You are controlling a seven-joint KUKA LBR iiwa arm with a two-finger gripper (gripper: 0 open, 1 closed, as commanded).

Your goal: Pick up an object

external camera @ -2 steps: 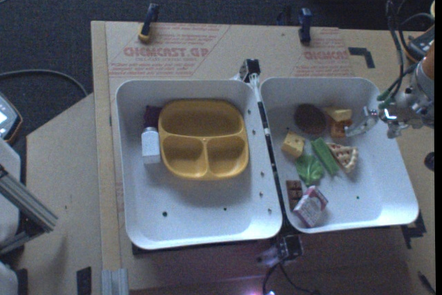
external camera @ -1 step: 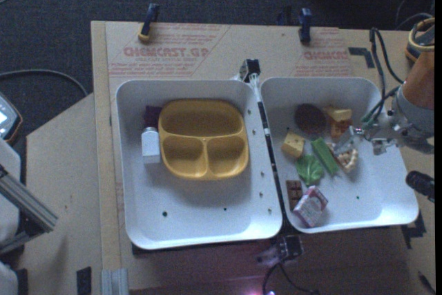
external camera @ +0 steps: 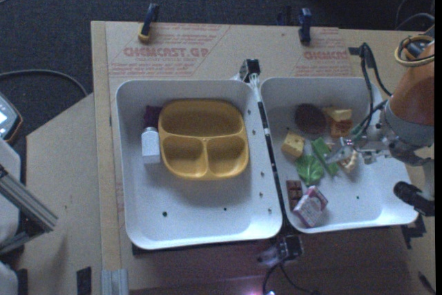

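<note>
Over on the right bin: the gripper (external camera: pixel 351 148) is seen low among the clutter, with the arm (external camera: pixel 414 103) reaching in from the right edge.

Jaw state: honestly can't be told from this view, since the tip is blurry and lost in the objects around it, so no grasp is claimed.

Likely target: a small pale tan piece (external camera: pixel 349 162) is found touching or just under the tip, though it's hard to say what it is.

Key relation: the green leafy item (external camera: pixel 314 161) lies just left of the tip, with its long axis running diagonally from upper right down to lower left. A grab on it would probably be made across that axis, after a short shift left.

Other neighbours: a yellow cheese wedge (external camera: pixel 293 144) is set further left, a dark round patty (external camera: pixel 310 118) and an orange block (external camera: pixel 340 120) are up behind, and a pink carton (external camera: pixel 311 206) is well below near the front wall.

Left bin: a yellow divided tray (external camera: pixel 203 138) and a white bottle (external camera: pixel 150 145) are parked well away from the action.

Progress: nothing looks lifted yet.
</note>
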